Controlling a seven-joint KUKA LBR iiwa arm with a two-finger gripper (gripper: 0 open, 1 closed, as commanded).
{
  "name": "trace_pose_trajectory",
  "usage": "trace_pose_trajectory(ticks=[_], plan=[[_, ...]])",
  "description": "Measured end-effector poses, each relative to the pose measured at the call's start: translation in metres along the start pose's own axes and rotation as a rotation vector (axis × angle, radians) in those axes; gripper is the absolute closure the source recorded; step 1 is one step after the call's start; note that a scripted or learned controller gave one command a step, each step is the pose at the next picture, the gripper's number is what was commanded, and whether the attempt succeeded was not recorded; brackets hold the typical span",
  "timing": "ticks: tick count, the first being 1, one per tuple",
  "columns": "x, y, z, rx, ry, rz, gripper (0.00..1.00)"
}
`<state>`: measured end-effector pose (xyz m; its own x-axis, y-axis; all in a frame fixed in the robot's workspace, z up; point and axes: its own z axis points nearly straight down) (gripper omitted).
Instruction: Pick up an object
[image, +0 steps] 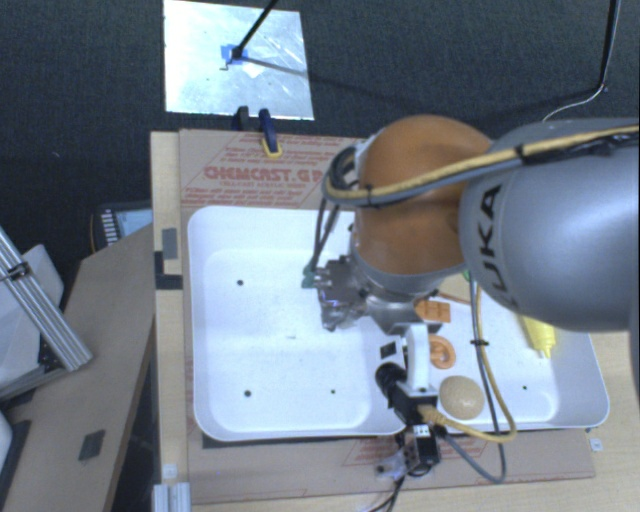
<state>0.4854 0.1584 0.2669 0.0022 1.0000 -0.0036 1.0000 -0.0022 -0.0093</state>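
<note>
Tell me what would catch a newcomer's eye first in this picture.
The big grey arm with its orange band fills the upper right, hanging over the middle of the bench. Below it, in the right bin, lie a tan rounded object, an orange ring and a yellow object.

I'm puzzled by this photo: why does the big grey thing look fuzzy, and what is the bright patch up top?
Camera view: the arm sits nearest the lens, so it is soft and looms large; the shiny sheet at the top glares with reflected light; the left bin is bright and evenly lit, with hardly any shadow.
</note>
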Motion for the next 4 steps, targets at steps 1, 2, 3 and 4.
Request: trace_pose_trajectory(ticks=[1, 2, 3, 4], plan=[[-0.056, 0.031, 0.053, -0.007, 0.002, 0.002, 1.0], [-0.049, 0.001, 0.014, -0.011, 0.005, -0.006, 1.0], [-0.046, 0.001, -0.16, -0.03, 0.01, -0.007, 1.0], [-0.013, -0.001, -0.259, -0.023, 0.009, -0.01, 1.0]])
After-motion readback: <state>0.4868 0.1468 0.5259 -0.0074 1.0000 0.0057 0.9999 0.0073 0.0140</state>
